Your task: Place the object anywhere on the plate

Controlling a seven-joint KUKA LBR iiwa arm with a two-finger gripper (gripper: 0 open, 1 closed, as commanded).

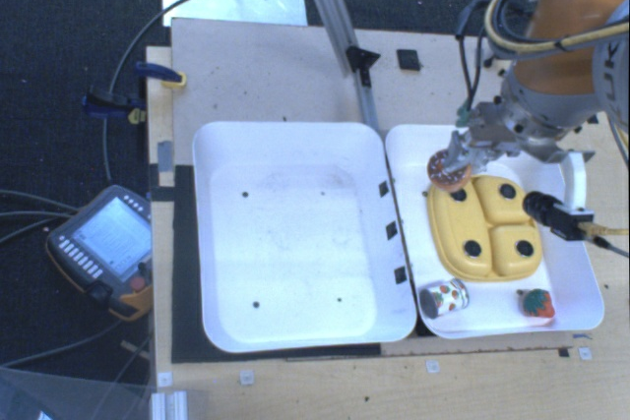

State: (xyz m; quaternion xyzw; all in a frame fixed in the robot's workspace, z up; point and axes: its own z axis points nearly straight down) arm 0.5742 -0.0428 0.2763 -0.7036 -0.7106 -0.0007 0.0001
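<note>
A yellow plate point(487, 229) with several compartments lies in the right bin point(581, 310). My gripper point(456, 162) hangs over the plate's far left corner, reaching down from the grey and orange arm. It is shut on a small brown doughnut point(450, 175) with pale icing. The doughnut sits at the fingertips and overlaps the plate's far left rim. Whether it touches the plate I cannot tell.
A small printed can point(443, 298) lies on its side in the right bin, in front of the plate's left end. A red strawberry toy point(536, 303) sits at that bin's front right. The left bin point(226, 310) stands beside it.
</note>
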